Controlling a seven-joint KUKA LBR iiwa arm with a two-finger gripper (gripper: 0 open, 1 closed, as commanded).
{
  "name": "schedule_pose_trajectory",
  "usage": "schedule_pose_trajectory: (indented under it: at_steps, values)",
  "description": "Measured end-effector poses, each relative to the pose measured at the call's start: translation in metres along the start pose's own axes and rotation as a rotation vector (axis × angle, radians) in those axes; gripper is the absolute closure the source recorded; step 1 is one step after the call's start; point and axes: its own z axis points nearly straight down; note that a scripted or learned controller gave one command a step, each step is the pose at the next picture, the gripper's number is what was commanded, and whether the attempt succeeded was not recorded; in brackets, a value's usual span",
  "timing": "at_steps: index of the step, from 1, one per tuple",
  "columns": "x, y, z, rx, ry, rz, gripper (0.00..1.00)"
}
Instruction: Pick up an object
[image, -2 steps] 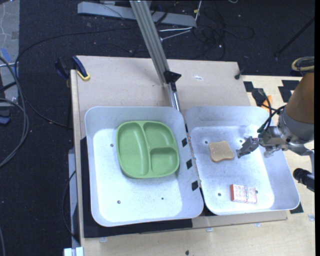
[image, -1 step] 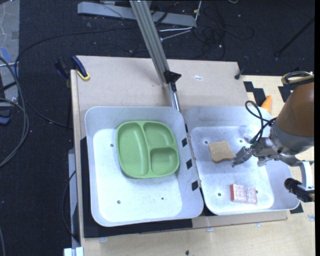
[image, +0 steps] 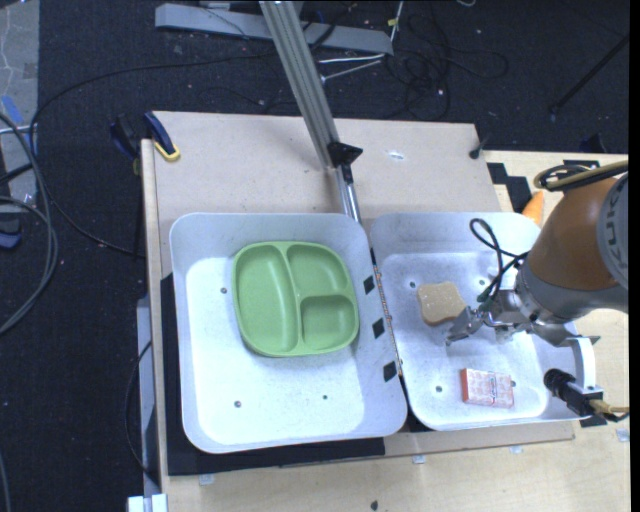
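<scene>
Just beside our hand (image: 462, 328), toward the bin divider, lies the tan bread-like piece (image: 439, 302); we cannot tell how our hand is set or whether it holds anything. Nearer the front edge sits a small red packet (image: 487, 387), its print unreadable. Closing off-centre, we judge, could nudge the piece away. Beyond it rests the green divided plate (image: 296, 298).

One fixed camera — high above, slanting down on both bins (image: 200, 420).

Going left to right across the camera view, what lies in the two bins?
Green divided plate in the left bin → tan sponge-like block → gripper → small red and white packet, all in the right bin.
</scene>
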Motion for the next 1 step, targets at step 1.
schedule_pose_trajectory:
  at_steps: [1]
  values:
    - [-0.0002,0.0006,0.0156,-0.005,-0.003,0.001,0.00]
